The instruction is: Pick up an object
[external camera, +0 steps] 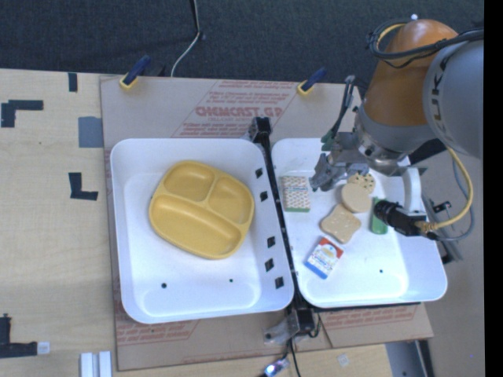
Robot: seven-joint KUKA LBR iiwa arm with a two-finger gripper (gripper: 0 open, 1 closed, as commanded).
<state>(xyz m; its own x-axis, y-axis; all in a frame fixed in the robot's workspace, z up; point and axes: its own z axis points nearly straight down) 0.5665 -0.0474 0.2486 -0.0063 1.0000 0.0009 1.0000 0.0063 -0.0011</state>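
Desk (47,210) with two white bins, landmark is the black divider (271,203) between them. Left of divider: left bin (134,281) holds a yellow sectioned tray (202,208), lying flat, slightly rotated. Just right of divider: small green-patterned packet (295,192). Further right in right bin (393,285): tan bread slice (340,225), red-white-blue carton (324,258) below it, round cracker (358,192) above it, green item (379,221) partly hidden. Pincer (328,175) hovers right of divider, between packet and cracker, near the bin's far edge; opening cannot tell, nothing visibly held.
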